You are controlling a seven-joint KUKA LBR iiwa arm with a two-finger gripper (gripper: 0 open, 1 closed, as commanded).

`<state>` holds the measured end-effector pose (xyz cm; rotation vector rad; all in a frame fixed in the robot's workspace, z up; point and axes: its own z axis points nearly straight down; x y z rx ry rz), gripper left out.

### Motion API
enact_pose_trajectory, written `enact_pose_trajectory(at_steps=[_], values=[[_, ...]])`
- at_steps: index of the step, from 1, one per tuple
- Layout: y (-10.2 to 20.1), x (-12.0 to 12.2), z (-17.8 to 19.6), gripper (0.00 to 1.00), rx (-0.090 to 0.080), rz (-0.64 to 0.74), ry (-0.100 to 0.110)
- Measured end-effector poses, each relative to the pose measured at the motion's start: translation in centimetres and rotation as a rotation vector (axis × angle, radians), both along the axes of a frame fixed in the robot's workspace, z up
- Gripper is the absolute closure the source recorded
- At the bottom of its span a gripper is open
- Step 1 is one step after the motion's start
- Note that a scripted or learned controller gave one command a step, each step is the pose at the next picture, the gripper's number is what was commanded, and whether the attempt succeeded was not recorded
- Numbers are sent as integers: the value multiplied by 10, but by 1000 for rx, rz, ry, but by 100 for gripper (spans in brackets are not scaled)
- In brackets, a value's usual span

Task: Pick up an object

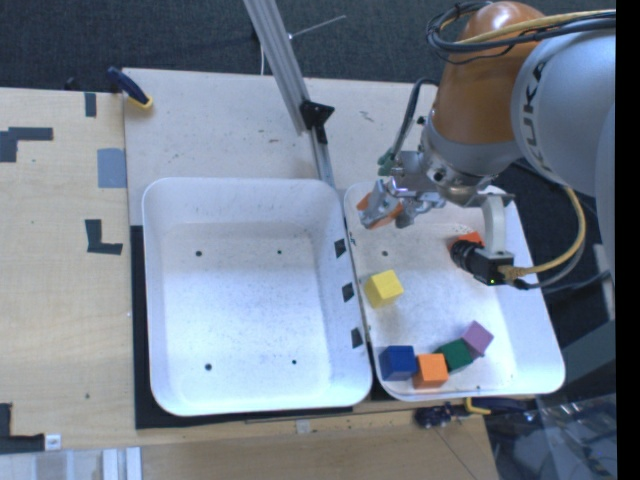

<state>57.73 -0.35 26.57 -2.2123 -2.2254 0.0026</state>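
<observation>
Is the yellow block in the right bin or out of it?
In. The yellow block lies on the floor of the right bin, near its left wall, apart from the other blocks and the gripper.

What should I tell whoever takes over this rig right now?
Gripper: low over the far end of the right bin, beside its left wall. Something orange shows at its tips, too small to tell what it is or whether it is gripped.
Blocks, all in the right bin: yellow block alone mid-bin, just nearer the camera than the gripper; blue block, orange block, green block and purple block clustered at the near end.
Left bin: no blocks in it.
Done: no lift confirmed.
Left: grasp one block and raise it; the yellow one looks nearest.
</observation>
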Motion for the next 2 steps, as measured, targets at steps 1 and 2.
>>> enact_pose_trajectory(at_steps=[1, 2], values=[[56, -9, -11, 100, 0, 1, 1], [104, -30, -9, 100, 0, 1, 1]])
